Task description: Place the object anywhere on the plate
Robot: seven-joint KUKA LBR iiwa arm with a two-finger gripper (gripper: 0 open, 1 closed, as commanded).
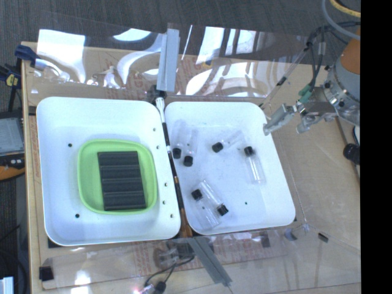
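The gripper (283, 120) sits at the right side of the scene, hanging over the upper right corner of the right bin (278, 208). Two pale metal fingers (275, 119) point left and slightly down toward the bin's rim — they look spread apart, with nothing between them, so the pincer is released. Behind it, the grey arm (343, 94) with its orange band runs off toward the right, trailing dark cables.

Below and left of the gripper, the right bin holds several clear plastic vials with black caps, scattered on the white floor. One vial (252, 163) lies just beneath the gripper, near the right wall, cap toward the top. Another (225, 143) lies tilted near the middle of the bin's upper part. Two more rest side by side near the left wall, and a further pair (209, 201) lies in the lower middle. All are lying down, none touching the fingers.

The left bin (55, 219) sits alongside, touching the right one. In it rests a lime-green plate (86, 164) with rounded corners, and on the plate lies a dark ribbed rectangular block (122, 180) — well apart from the vials.
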